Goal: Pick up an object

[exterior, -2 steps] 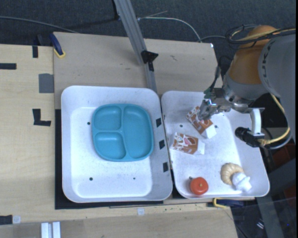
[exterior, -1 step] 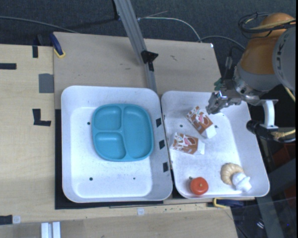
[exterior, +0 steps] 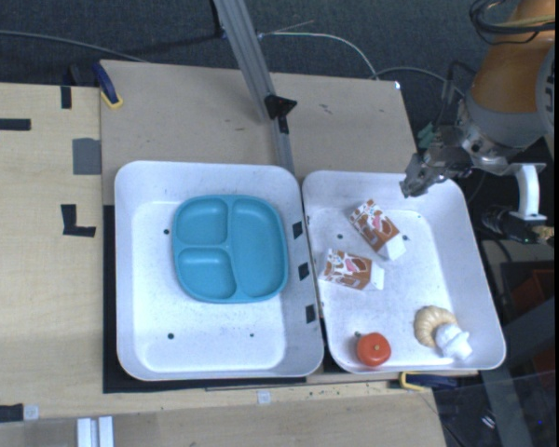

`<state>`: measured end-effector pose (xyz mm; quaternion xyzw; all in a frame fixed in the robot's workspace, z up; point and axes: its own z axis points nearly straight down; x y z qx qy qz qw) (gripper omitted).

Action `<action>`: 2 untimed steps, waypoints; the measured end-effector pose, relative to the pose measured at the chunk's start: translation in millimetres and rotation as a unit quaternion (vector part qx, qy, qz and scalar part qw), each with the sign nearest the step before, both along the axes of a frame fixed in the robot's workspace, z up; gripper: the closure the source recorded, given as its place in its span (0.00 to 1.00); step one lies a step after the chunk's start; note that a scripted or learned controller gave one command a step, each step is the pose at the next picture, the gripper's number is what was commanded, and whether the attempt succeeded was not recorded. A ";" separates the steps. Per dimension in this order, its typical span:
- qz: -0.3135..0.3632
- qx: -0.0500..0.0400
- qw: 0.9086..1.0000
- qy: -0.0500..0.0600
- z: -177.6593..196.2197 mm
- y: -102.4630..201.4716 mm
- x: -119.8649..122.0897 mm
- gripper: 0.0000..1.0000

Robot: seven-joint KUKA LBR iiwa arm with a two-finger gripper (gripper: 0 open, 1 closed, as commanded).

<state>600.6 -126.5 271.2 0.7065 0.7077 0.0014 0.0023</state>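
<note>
The tomato (exterior: 374,348) lies nearest the camera, at the front edge of the right bin (exterior: 475,277). Just to its right sits a croissant (exterior: 432,323) touching a small white bottle (exterior: 455,343) in the bin's front right corner. Farther back, near the bin's middle, are two cartons: one (exterior: 349,270) toward the left wall, the other (exterior: 377,228) behind it and slightly right, the two near each other but apart. All five things rest on the bin floor.

The gripper (exterior: 415,182) hangs over the back right corner of this bin, well apart from every item and holding nothing; whether it is spread or pressed together cannot be told.

The left bin (exterior: 144,277) holds a blue divided plate (exterior: 230,248), lying flat.
</note>
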 end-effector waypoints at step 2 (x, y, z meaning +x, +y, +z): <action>0.002 0.001 1.000 0.004 -27.2 114.9 11.6 1.00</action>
